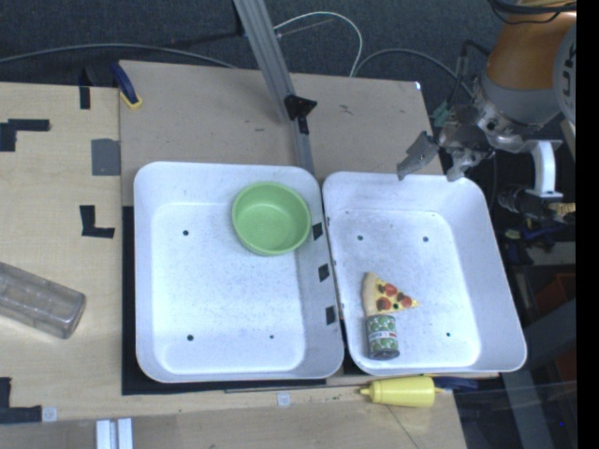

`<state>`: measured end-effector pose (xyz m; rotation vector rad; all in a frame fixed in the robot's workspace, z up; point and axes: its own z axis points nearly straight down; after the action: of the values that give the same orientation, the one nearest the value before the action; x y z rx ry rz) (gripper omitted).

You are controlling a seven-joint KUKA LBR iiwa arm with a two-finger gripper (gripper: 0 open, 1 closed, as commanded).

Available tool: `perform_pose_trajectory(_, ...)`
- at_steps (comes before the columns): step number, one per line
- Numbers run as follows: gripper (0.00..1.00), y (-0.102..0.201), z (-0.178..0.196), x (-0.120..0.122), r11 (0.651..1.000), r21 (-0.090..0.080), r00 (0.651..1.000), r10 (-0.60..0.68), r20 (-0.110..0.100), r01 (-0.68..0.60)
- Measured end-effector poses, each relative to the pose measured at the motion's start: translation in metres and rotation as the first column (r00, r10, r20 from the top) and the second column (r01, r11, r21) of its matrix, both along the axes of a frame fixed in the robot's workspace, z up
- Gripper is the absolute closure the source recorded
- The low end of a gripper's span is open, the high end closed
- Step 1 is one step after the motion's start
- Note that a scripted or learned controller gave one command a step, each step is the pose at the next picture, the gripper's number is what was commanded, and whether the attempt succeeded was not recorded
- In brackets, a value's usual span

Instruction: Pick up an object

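Camera view: arm hangs over right bin's far corner, jaws spread, empty.

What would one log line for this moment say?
gripper: open, above right bin's far rim, holding nothing | right white bin: toy pizza slice, small can | left white bin: green bowl

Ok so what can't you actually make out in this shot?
- Arm: cut off by the camera view's top and right edges.
- Small can in the right bin: label too small to read.
- Yellow bottle below that bin: partly tucked under the rim.
- Clear container: cut by the left edge; contents unclear.
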<state>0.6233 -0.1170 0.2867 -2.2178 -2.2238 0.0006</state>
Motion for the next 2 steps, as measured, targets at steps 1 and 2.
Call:
perform_pose_trajectory(1,0.00,0.000,0.000,0.000,1.000,0.000,1.000,0.001,0.000,-0.001)
perform_pose_trajectory(2,0.00,-0.004,-0.044,-0.002,1.000,-0.001,1.000,-0.001,-0.005,0.001)
